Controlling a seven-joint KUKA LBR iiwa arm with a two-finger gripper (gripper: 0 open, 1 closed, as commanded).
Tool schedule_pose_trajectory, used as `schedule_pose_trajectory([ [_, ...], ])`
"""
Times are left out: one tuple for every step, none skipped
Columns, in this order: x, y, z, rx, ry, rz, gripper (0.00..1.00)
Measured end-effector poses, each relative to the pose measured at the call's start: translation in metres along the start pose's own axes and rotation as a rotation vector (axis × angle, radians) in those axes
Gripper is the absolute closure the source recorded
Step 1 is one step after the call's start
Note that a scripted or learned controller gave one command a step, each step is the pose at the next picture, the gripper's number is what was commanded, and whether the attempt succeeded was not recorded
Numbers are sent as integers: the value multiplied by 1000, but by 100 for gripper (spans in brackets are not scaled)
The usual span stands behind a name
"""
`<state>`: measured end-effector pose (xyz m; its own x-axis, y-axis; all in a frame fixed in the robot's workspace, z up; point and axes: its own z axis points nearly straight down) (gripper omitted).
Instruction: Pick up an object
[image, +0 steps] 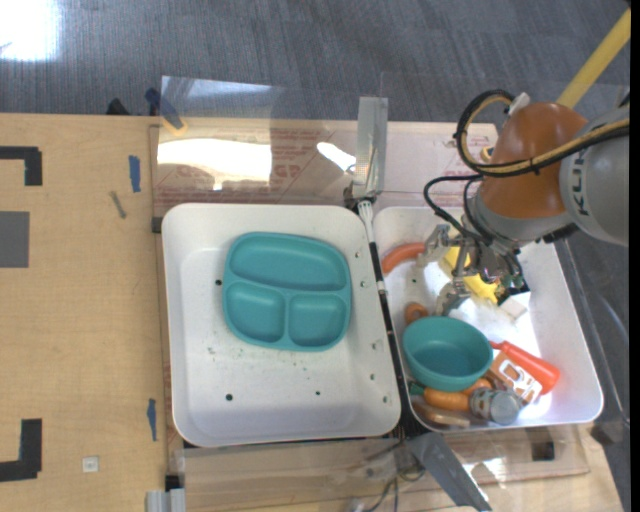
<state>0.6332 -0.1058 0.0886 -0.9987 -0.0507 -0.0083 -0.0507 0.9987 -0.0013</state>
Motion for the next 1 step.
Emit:
schedule_pose_trajectory([
  [-4,1,-15,3,-13,-2,100],
])
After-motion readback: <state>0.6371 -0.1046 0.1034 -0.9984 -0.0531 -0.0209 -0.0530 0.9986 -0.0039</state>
